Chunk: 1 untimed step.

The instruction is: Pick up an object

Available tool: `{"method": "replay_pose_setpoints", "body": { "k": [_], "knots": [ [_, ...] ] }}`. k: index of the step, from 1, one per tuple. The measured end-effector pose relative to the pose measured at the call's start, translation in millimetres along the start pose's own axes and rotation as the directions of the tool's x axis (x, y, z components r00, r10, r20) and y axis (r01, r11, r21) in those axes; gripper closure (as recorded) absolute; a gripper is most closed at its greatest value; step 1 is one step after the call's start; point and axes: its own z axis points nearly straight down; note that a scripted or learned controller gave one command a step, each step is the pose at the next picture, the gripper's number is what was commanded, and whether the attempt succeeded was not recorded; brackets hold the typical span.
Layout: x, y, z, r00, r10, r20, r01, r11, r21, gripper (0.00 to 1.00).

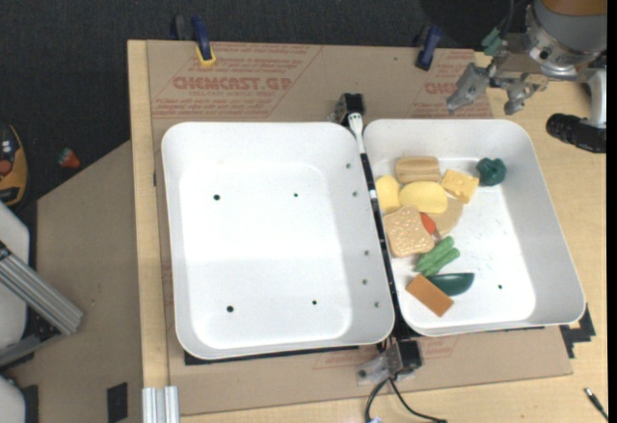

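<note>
2 white bins (183, 219), toy food (424, 219) in right

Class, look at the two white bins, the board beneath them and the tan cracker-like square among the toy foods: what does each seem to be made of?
The two shallow white bins look like moulded plastic: smooth, glossy, rounded corners. The tan printed board under them looks like cardboard: matte, with red lettering. The tan cracker-like square is probably toy plastic or foam; its dimpled surface leaves that open.

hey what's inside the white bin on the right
The shallow white right bin holds a cluster of toy food: tan bread roll, yellow pieces, square cracker, green pods, teal lump. Overlapping pieces hide whatever lies beneath them.
</note>
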Motion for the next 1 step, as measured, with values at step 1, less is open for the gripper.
{"method": "replay_pose_setpoints", "body": {
  "k": [1],
  "knots": [
    [28.5, -0.2, 172.6, 1.0, -0.002, -0.003, 0.002, 1.0, 0.014, 0.0]
  ]
}}
